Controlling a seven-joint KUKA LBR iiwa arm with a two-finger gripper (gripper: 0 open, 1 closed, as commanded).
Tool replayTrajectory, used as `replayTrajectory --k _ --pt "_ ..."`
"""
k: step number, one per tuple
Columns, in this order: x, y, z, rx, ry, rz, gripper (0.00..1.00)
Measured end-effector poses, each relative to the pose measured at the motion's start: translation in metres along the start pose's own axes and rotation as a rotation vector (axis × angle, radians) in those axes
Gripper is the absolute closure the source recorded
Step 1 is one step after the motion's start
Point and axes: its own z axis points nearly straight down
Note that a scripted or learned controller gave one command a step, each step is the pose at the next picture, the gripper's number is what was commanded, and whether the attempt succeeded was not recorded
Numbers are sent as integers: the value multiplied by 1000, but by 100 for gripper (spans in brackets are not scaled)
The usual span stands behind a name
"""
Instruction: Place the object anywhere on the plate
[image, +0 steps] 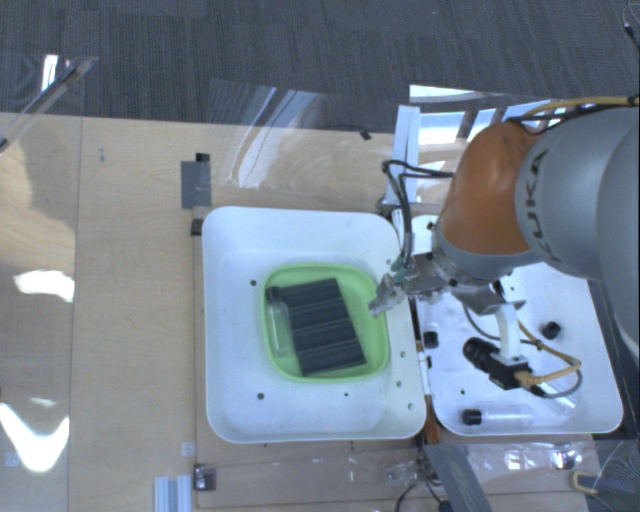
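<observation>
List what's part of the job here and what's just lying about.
Job: block, lying on the plate; gripper by the plate's rim.
Lying about: clear tube and small black piece, both in the right bin.

You can read just one marking: dark block letters (529, 197) running sideways on the robot's rounded grey metal arm casing (585, 180), just right of its orange band (488, 195) (seemingly "UK", partly cut off). Nothing else is legible.
</observation>
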Motion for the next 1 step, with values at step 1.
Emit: replayTrajectory --k 1 --pt "-24 3 -25 0 -1 26 0"
